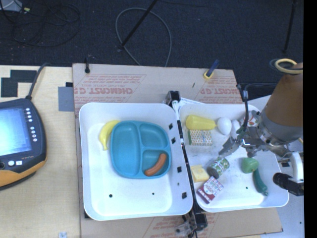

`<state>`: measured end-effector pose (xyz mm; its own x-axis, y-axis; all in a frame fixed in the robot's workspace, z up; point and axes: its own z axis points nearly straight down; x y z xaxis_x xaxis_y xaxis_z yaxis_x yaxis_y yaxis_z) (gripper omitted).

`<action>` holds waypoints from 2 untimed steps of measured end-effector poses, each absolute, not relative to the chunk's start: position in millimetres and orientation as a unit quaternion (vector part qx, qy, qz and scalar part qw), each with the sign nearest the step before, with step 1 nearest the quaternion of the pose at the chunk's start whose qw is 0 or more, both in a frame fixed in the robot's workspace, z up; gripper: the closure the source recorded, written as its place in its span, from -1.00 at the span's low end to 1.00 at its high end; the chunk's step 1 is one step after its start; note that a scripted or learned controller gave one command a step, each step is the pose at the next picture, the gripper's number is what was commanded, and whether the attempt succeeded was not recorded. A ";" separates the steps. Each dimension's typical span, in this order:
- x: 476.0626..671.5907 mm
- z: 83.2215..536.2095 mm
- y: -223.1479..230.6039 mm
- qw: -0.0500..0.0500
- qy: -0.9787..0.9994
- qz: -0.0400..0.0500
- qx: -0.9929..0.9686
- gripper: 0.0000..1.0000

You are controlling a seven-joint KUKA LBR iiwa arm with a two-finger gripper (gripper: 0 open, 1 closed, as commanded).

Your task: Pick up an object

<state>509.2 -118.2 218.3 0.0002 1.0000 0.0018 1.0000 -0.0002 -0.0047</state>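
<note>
The camera view is bordered at its left by a teach pendant (17, 140) lying on the bench. In the left bin (94, 192), a blue divided plate (133, 145) is seen, with a toy sausage (156, 165) in its lower right compartment and a yellow banana (105, 133) just beside its left edge. In the right bin (277, 200), a yellow corn cob (200, 122), a white egg (224, 126), a small box (200, 137), a yellow block (199, 173), a red packet (210, 189), a small can (218, 167) and green vegetables (254, 171) are scattered. The gripper (234, 144) is held low just above the can; whether it is open or closed cannot be told. Nothing is seen gripped.
</note>
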 end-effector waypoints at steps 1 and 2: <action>508.3 126.2 -102.5 0.004 -0.708 0.002 -0.707 -1.00; 538.4 88.5 -101.8 -0.002 -0.707 -0.002 -0.707 -1.00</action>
